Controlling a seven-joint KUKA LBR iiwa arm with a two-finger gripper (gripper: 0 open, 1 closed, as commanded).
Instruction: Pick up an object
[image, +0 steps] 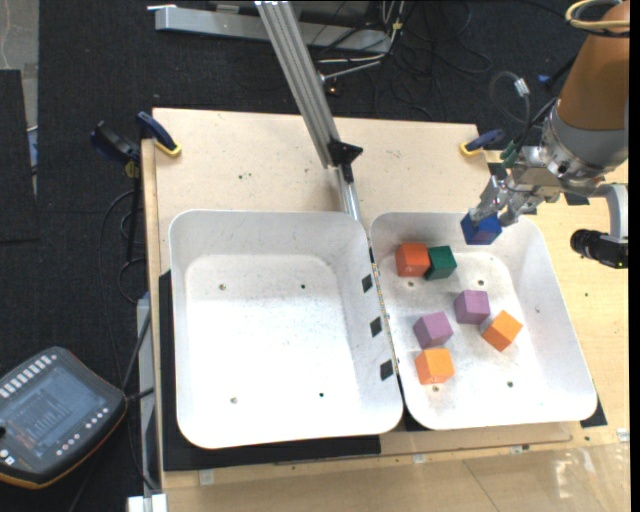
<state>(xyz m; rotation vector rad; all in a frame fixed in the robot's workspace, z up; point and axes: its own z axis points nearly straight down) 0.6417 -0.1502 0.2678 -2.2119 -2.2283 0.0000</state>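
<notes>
Two white bins are seen side by side on the bench (260, 160) — the left bin (200, 300) and the right bin (560, 330). Over the right bin's far edge, near its far right corner, the gripper (492, 218) is seen with a blue cube (481, 230) pinched between nearly shut fingers, apparently lifted off the floor. The pick looks largely done — only a secure carry remains. Left behind on the bin floor: red cube (411, 259), green cube (440, 262), two purple cubes (472, 305), two orange cubes (434, 365).
</notes>
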